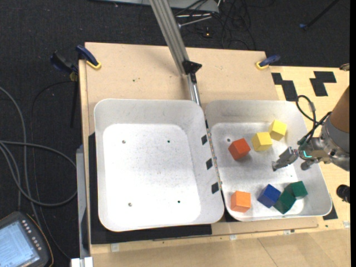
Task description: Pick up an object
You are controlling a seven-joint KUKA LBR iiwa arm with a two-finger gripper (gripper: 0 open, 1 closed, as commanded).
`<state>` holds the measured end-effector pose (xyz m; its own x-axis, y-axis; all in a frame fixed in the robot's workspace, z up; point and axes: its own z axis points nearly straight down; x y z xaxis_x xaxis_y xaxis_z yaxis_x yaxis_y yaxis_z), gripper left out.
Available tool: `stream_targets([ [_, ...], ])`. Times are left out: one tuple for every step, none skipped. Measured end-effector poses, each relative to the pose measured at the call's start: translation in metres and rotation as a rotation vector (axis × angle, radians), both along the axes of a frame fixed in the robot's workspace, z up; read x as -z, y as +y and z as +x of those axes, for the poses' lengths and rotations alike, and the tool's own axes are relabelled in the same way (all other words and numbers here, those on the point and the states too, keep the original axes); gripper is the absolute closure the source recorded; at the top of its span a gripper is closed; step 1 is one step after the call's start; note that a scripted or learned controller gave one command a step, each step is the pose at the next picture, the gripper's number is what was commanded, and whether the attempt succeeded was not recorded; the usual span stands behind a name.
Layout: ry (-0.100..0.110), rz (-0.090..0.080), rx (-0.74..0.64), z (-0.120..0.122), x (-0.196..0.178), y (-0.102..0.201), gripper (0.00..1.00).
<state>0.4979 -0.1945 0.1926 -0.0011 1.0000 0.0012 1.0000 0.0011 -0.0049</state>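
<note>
Several small cubes lie in the right bin (222,128). A red cube (239,148) sits beside two yellow cubes (261,141) (278,129) near the middle. Along the front lie an orange cube (241,200), a blue cube (270,195) and two green cubes (286,201) (298,189). My gripper (282,160) hangs over the right part of this bin, between the yellow cubes and the green ones. It is open, with nothing between its fingers, and touches no cube.
The left bin (105,149) lies next to the right one, their rims meeting at the centre. A metal pole (169,29) slants in from the top to the bench's back edge. Cables (305,107) loop by the arm at right.
</note>
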Motion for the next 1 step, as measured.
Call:
stream_targets([
  [-0.005,-0.001,0.001,0.0012,-0.0025,0.0002,0.0],
])
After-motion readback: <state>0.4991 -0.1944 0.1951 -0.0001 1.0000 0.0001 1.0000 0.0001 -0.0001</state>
